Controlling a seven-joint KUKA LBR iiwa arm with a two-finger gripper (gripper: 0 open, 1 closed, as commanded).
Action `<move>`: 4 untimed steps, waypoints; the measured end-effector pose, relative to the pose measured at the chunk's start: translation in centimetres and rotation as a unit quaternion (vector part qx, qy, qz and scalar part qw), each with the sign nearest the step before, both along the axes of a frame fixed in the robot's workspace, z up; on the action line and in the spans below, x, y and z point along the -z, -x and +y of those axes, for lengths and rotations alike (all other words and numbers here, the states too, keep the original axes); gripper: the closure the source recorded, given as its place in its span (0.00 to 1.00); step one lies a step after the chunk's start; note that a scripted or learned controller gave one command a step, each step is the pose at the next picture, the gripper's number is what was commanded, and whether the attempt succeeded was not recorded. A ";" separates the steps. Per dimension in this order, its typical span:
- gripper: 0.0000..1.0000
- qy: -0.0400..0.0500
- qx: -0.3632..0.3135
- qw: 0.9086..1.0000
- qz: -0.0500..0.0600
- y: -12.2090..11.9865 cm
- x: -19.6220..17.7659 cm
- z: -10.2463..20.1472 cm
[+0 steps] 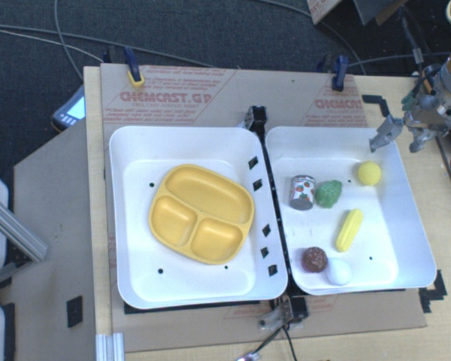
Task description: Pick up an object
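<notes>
Left bin [128, 201]: yellow divided plate [201, 213]. Right bin [413, 224]: corn [349, 229], can [302, 192], green piece [329, 194], brown ball [314, 259], yellow ball [369, 173], white ball [338, 272]. Gripper [403, 135] above bin's far right corner, fingers spread wide, empty.

2 blue clamps [134, 69] on bench edge; grey cables [68, 21] on floor.

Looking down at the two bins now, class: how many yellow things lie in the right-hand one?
2: a yellow ball near the far right side, and a yellow corn cob nearer the middle.
</notes>
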State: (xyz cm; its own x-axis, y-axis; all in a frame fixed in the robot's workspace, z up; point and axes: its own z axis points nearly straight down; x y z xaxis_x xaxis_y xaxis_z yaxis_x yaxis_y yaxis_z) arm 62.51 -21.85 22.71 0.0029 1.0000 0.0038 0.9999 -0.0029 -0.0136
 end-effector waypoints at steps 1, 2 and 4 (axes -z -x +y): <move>0.00 0.002 -0.002 1.000 -0.007 -0.3 -0.8 0.1; 0.00 0.001 -0.002 1.000 -0.004 -0.3 3.6 0.8; 0.00 0.001 -0.002 1.000 -0.004 0.7 14.3 1.3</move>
State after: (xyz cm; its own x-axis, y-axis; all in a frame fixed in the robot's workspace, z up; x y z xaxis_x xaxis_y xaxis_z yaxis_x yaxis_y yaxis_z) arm 61.76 -20.50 8.43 -0.0003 1.0000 0.0018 1.0000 0.0003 -0.0048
